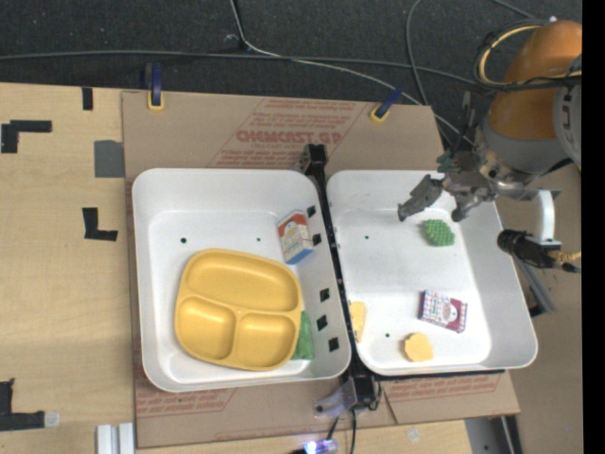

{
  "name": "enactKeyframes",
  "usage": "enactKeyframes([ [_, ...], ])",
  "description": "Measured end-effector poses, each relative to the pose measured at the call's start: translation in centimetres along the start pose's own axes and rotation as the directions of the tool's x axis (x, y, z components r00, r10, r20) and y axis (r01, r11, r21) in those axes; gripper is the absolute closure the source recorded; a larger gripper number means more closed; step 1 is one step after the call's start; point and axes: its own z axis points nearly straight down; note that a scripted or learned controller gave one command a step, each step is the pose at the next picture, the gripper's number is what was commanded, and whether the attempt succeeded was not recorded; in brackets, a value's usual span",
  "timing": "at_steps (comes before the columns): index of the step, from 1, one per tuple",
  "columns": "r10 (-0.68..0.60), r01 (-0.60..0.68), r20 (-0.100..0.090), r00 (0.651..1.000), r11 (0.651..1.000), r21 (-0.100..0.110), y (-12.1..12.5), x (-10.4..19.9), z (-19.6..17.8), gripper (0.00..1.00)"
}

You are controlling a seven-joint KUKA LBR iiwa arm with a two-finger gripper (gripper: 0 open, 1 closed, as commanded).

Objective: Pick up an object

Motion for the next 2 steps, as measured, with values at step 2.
enactKeyframes([
  [2, -0.003, 0.003, 0.003, 1.000, 1.000, -0.010, 0.3, -0.9, 5.0, 0.00],
])
